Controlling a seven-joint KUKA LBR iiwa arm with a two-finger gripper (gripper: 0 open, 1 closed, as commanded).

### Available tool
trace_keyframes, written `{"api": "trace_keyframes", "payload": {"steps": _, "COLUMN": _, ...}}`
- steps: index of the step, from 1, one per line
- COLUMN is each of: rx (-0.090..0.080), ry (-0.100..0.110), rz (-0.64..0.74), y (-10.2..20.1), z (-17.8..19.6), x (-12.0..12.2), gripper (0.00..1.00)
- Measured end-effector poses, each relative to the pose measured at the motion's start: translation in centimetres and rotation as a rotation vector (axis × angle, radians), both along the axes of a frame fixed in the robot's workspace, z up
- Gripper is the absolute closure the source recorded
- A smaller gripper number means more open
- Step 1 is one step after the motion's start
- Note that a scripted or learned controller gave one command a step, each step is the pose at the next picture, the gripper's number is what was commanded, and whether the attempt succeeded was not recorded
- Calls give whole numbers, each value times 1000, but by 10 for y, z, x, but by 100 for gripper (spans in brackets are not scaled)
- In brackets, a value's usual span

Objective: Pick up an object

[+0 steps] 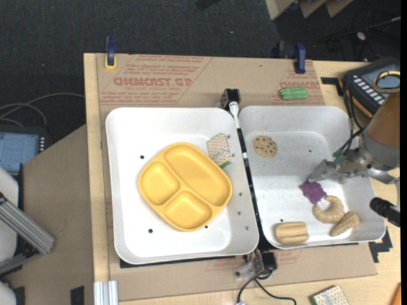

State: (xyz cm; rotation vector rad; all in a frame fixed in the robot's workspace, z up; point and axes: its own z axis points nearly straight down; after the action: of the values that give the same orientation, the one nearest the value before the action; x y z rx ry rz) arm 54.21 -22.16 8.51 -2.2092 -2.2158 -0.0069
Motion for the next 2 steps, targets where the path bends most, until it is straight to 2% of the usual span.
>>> {"api": "trace_keyframes", "payload": {"steps": 1, "rx": -13, "ry": -13, "rz": 4, "y": 35, "z": 0, "x": 69, "gripper": 0}}
{"api": "trace_keyframes", "payload": {"steps": 2, "rx": -9, "ry": 0, "rz": -3, "y": 61, "z": -1, "x": 16, "gripper": 0}}
